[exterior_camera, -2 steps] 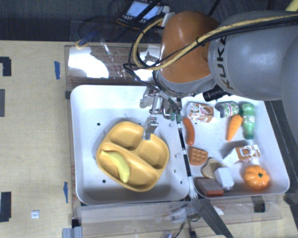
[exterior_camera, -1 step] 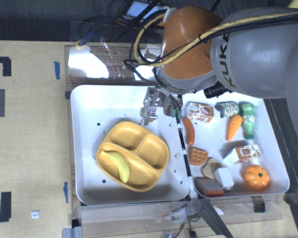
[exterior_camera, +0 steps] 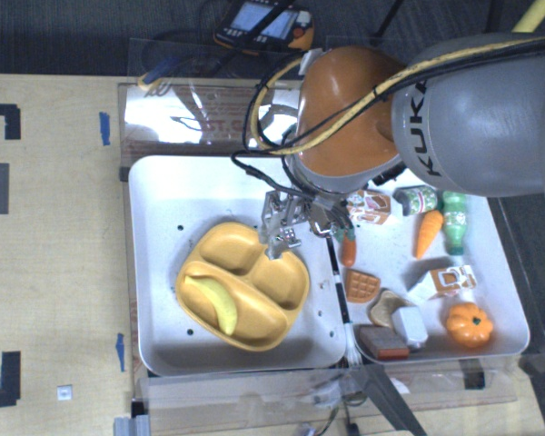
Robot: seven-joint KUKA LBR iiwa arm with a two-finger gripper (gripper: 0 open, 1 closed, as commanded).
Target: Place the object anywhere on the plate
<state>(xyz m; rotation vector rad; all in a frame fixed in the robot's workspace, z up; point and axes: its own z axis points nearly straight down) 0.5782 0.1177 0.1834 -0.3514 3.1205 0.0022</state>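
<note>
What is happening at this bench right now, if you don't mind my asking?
A KUKA arm reaches in from the right, and its gripper is over the upper edge of a yellow divided plate in the left bin. A banana already lies in one of the plate's compartments. The right bin holds more toy food, including a carrot, a small pumpkin and a waffle.

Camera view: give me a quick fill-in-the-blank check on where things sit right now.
1. The banana lies in a compartment of the yellow ____.
2. The plate sits in the ____ bin.
3. The gripper is above the plate's ____ rim.
4. The pumpkin sits in the ____ bin.

Missing words: plate; left; upper; right
</note>
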